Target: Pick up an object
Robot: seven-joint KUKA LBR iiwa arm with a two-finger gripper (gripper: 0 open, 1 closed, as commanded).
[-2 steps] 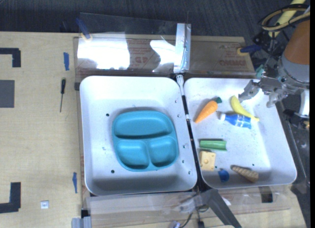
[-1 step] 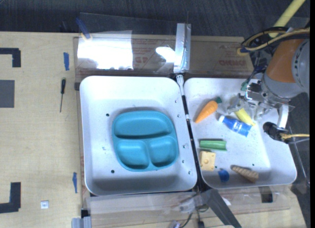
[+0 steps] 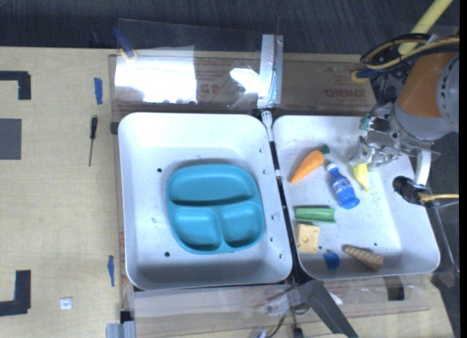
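Pale wood desk (image 3: pixel 51 205) carries my two white bins; the left bin (image 3: pixel 139 139) holds a blue divided tray (image 3: pixel 215 206), the right bin (image 3: pixel 412 245) the pickable toys. I see my pincer (image 3: pixel 373 152) low at that bin's upper right corner, just beside a yellow piece (image 3: pixel 360 176) and near the blue bottle (image 3: pixel 342 187); I cannot tell its state or whether it has anything. I judge this the approach step. Next I need a centred descent over one toy, perhaps the carrot (image 3: pixel 307 166).
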